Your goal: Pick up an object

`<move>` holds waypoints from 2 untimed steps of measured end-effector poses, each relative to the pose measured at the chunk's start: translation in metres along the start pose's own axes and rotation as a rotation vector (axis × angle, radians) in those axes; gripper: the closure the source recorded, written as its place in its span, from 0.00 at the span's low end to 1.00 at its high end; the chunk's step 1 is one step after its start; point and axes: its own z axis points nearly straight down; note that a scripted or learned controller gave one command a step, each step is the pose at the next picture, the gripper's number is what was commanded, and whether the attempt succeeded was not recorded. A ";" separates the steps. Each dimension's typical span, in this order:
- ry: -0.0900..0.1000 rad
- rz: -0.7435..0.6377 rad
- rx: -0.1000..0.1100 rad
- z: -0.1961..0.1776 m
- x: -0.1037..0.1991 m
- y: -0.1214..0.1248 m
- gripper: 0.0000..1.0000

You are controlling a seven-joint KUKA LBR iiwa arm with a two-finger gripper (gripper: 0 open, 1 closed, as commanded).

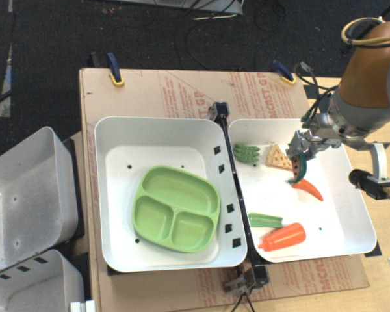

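The two-finger gripper (300, 171) hangs over the right shallow white plastic bin (351, 174), its dark fingers pinching the stem end of a small glossy orange chili pepper (307, 188), which tilts down toward the bin floor. Just beside it lie a tan wedge of toy cheese (279, 156) and a green ridged toy vegetable (247, 153). Nearer the front edge rest a slim green bean pod (265, 220) and a fat orange carrot (283, 236). The left white bin (117, 135) holds a pale green three-compartment plate (176, 208) (smooth plastic). The cardboard-brown bench (162, 90) carries red printing, too faint to read.
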 end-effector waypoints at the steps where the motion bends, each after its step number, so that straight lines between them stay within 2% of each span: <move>1: 0.002 -0.003 0.005 0.001 0.051 0.001 1.00; 2: 0.001 -0.004 0.002 -0.006 0.106 0.015 1.00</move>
